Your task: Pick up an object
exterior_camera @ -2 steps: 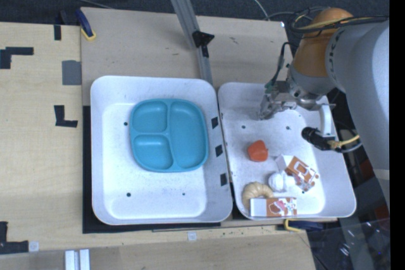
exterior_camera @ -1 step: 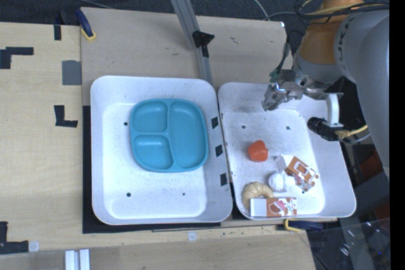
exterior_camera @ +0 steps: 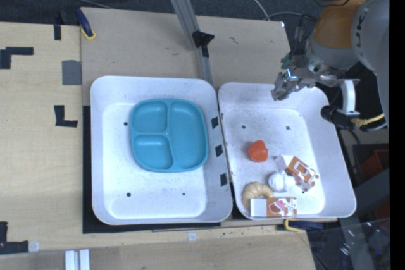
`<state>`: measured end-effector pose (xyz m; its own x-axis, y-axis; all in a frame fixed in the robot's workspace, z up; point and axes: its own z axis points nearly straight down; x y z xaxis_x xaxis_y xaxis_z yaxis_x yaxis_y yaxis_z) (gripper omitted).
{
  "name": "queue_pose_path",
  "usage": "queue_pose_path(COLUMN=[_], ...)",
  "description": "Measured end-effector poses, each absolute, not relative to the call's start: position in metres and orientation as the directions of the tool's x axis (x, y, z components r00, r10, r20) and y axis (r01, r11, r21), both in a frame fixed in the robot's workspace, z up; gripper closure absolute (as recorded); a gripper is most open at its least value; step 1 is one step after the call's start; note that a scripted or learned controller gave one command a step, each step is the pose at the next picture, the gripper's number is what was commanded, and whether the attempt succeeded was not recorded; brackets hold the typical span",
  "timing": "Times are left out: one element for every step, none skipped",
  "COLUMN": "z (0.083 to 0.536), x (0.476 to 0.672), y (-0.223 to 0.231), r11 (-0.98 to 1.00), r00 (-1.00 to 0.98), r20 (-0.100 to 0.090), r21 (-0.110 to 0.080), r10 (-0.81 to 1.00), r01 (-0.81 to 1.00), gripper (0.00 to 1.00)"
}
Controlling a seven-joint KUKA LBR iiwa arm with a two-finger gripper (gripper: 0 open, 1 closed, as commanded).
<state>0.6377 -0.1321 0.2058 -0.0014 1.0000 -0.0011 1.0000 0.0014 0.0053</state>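
My gripper (exterior_camera: 283, 90) hangs over the far right corner of the right bin (exterior_camera: 329, 136), with nothing visible between its fingers. Below it in that bin lie a small red-orange object (exterior_camera: 257, 150), a croissant (exterior_camera: 255, 190), a white round object (exterior_camera: 278, 181), an orange-and-white packet (exterior_camera: 300, 172) and an orange-and-white box (exterior_camera: 274, 206). All of these sit toward the near half of the bin, well apart from the gripper.
The left bin (exterior_camera: 107, 155) holds a blue divided plate (exterior_camera: 169, 134). A grey metal bar (exterior_camera: 180, 0) slants down from the top to the seam between the bins. Cables run across the back of the bench.
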Motion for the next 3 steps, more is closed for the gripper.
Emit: queue_pose_path(z=[0.258,0.261,0.242], x=[0.639,0.626,0.621], y=[-0.132,-0.076,-0.022], r11=[0.002,0.006,0.006], r00=[-0.002,-0.006,-0.006], r20=[-0.001,0.002,0.001], r21=[0.005,-0.001,-0.003], r10=[1.000,1.000,1.000], r01=[1.000,1.000,1.000], gripper=[1.00,1.00,1.00])
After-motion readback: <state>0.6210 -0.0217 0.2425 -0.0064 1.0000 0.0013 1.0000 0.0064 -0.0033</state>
